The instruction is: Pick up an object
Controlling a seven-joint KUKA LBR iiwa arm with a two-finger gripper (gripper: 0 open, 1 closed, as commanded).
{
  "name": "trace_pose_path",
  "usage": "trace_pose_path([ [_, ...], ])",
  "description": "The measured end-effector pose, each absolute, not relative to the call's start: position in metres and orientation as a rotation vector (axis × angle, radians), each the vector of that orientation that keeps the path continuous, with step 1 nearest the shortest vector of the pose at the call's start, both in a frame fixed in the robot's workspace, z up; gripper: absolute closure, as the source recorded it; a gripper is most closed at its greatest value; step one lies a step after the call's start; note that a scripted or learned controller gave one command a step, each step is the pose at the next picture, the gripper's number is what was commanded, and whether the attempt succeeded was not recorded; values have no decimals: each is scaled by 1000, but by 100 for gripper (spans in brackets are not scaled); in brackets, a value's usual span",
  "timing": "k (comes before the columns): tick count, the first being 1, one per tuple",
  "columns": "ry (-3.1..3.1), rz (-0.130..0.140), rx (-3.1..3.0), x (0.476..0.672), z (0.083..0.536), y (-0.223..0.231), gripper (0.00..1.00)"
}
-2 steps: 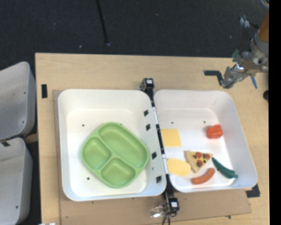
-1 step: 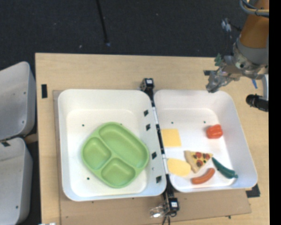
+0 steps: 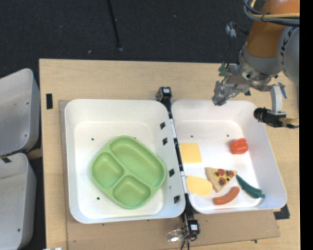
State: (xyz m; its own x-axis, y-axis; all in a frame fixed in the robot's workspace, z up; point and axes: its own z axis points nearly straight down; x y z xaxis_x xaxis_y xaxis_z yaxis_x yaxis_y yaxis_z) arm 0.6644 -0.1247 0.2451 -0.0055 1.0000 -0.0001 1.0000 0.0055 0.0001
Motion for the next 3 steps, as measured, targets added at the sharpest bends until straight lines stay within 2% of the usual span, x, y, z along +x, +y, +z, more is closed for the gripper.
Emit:
trace_pose_path([
  [3, 2227, 1, 2214, 670, 225, 34, 100],
])
